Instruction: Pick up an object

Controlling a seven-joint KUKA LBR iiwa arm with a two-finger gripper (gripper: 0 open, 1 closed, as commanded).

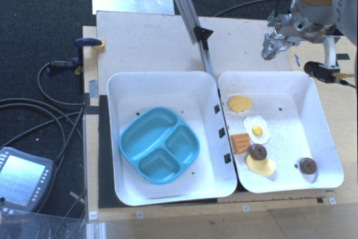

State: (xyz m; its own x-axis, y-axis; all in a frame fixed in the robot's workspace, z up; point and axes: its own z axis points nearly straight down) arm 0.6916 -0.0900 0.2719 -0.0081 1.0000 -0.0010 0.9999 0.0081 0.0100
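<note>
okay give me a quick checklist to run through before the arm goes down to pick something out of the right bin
1. Gripper clear of the bins: ok, it hangs above the bench beyond the right bin.
2. Fingers open: cannot tell.
3. Gripper carrying nothing: cannot tell.
4. Targets present: ok, the round cracker, fried egg, orange square and two brown doughnuts lie in the right bin.
5. Isolated target: ok, the doughnut near the front right corner lies apart.
6. Crowding: not ok, the other doughnut rests on the yellow disc, beside the orange square.

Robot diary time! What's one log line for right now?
gripper: above bench, behind right bin, holding nothing | right bin: toy fried egg, cookie | left bin: blue tray
</note>
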